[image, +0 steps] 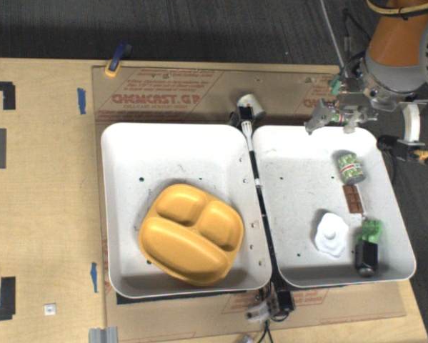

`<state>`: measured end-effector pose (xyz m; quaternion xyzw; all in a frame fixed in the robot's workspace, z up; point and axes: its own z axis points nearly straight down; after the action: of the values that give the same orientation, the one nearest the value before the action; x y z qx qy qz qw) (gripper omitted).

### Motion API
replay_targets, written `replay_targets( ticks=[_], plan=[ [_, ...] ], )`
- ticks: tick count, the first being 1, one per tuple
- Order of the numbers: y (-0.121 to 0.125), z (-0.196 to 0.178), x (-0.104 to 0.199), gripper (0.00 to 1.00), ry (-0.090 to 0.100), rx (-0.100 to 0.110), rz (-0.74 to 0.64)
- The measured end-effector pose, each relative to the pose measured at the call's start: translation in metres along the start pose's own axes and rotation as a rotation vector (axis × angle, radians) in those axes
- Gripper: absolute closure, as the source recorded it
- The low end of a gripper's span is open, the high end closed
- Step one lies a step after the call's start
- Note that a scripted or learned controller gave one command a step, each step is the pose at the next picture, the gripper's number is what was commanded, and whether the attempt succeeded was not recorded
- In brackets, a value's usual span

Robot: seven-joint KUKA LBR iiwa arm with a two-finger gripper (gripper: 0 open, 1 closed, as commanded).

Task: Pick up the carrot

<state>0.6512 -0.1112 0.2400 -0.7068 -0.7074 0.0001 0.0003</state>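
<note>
Tool [340, 114] hangs over the far rim of the right bin [396, 213], near a can [349, 166]; I cannot tell whether it is spread or pressed together. My arm [399, 31] slants in from the upper right. I cannot tell where the carrot is.

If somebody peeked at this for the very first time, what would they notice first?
Probably the big yellow bread-shaped lump, sitting in the left bin and covering much of its floor. Next comes the robot's gripper, poised over the far edge of the right bin, where a few small things lie along the right side.
</note>
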Motion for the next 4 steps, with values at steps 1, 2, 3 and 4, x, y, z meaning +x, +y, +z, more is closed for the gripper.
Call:
replay_targets(
  ticks=[1, 2, 3, 4],
  plan=[
    [-0.049, 0.049, 0.069, 0.0, 0.001, 0.002, 0.091],
    [-0.076, 0.056, 0.139, 0.0, 0.001, 0.004, 0.267],
    [-0.113, 0.056, 0.166, 0.0, 0.0, 0.005, 0.479],
    [-0.125, 0.11, 0.192, 0.0, 0.003, -0.022, 0.472]
  ],
)
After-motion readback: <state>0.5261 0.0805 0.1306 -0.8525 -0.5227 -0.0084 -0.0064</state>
